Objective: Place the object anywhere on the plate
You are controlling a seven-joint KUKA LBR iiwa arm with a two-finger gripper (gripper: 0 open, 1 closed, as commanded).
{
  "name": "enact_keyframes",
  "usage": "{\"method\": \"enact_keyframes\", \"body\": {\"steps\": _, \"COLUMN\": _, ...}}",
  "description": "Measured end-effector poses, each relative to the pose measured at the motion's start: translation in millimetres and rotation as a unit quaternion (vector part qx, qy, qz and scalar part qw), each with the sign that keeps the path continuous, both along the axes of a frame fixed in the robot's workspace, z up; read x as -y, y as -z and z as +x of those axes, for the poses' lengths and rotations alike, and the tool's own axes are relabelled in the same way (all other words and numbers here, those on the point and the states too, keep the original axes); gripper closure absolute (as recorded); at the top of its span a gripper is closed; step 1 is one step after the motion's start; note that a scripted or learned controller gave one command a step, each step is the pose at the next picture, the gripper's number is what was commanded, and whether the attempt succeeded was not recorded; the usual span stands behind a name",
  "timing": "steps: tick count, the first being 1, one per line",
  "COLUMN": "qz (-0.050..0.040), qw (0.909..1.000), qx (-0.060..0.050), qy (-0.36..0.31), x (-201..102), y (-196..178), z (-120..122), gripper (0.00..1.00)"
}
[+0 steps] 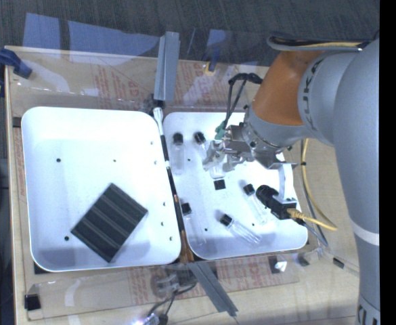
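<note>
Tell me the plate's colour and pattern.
Dark grey with parallel ridged stripes, seen in the camera view: plate, left bin.

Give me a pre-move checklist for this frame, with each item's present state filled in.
1. Plate lies flat in the left bin: ok.
2. Plate surface free of objects: ok.
3. Gripper positioned over the right bin: ok.
4. Object seen between the fingers: cannot tell.
5. Small dark pieces, such as one below the gripper, remain loose in the right bin: ok.
6. Divider between the bins unobstructed for crossing: ok.
</note>
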State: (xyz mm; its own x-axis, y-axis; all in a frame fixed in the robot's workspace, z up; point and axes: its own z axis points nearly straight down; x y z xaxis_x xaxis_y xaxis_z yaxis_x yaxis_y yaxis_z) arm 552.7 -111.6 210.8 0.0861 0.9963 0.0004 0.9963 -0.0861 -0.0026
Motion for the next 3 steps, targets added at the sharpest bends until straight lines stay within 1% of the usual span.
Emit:
{"method": "enact_keyframes", "body": {"steps": 1, "qz": -0.0002, "qw": 0.9974, "qx": -0.001, "qy": 0.072, "x": -65.6, "y": 20.3, "z": 44.0, "gripper": 1.00}}
{"method": "enact_keyframes", "body": {"steps": 2, "qz": -0.0002, "qw": 0.9997, "qx": -0.001, "qy": -0.025, "x": -150.5, "y": -38.6, "z": 75.8, "gripper": 1.00}}
{"method": "enact_keyframes", "body": {"steps": 3, "qz": -0.0008, "qw": 0.9951, "qx": -0.001, "qy": 0.099, "x": -231.3, "y": -142.3, "z": 77.2, "gripper": 1.00}}
